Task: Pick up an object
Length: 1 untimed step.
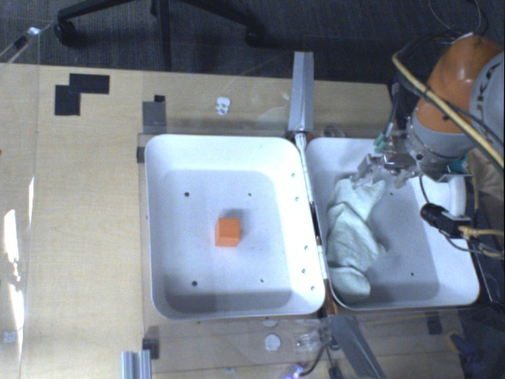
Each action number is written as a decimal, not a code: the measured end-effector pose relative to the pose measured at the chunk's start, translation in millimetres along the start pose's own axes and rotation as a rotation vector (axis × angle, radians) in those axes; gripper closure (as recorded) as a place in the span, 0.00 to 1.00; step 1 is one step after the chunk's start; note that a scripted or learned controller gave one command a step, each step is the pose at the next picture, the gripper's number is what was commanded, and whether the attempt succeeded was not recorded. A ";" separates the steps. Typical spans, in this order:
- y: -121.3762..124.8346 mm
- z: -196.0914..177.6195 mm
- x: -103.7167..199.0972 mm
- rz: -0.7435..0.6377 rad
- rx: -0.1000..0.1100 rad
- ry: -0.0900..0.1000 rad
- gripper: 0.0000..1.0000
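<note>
Pale wood surface point(79, 212) carries two shallow white bins side by side, both smooth moulded plastic with rounded corners. The left bin point(170, 290) holds a small orange cube point(228, 232), crisp-edged and matte, sitting alone near its middle. The right bin point(442, 283) holds a white cloth point(351, 231), soft and crumpled, stretched from the bin's far part down to its near left corner.

The claw point(384, 166) hangs over the far part of the right bin, at the upper end of the cloth; whether its fingers are spread or closed, and whether any fabric sits between them, cannot be told from this slant.

Judging by that position, the cloth looks like the target. Doing it well likely means pinching a raised fold rather than flat fabric, then lifting straight and slowly, since limp cloth slips and drags.
</note>
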<state>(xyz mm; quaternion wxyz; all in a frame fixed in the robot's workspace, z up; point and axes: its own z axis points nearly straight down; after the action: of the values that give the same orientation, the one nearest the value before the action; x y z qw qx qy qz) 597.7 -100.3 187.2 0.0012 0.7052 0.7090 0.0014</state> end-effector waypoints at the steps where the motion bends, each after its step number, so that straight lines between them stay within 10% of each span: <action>1: 18.8 90.1 -14.2 0.004 -0.005 -0.001 0.00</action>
<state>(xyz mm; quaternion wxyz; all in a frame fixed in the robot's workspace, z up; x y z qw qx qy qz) 616.9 -114.4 97.1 0.0031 0.7067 0.7075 0.0028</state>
